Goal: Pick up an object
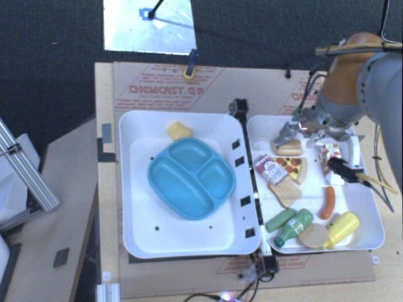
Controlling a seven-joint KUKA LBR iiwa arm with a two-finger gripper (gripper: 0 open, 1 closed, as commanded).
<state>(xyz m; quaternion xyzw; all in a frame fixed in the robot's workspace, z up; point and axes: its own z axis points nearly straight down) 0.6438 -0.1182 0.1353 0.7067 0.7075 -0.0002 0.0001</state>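
At the near edge of the right bin (378, 231), well below the hand, a yellow toy bottle (343, 227), a round tan biscuit (312, 236), a green bottle (293, 226) and a green cucumber-like piece (279, 219) are seen crowded together, apparently tipped in as loose stock for picking. A little farther up, an orange sausage (327, 202), a tan bread slice (286, 192), a pizza slice (292, 166) and a small pink packet (269, 168) are laid flat. Just beneath the hand (291, 133) a bun-shaped piece (289, 148) is found, and it is judged the likeliest object to be picked, since the hand is lowered right above it at the bin's far end. Whether the hand is released or clenched cannot be told; nothing is seen held. Off to the hand's far side across the divider, a blue sectioned plate (191, 177) is set in the left bin (135, 231), with a small yellow piece (179, 130) beyond it, both bins being carried by the desk (107, 93).
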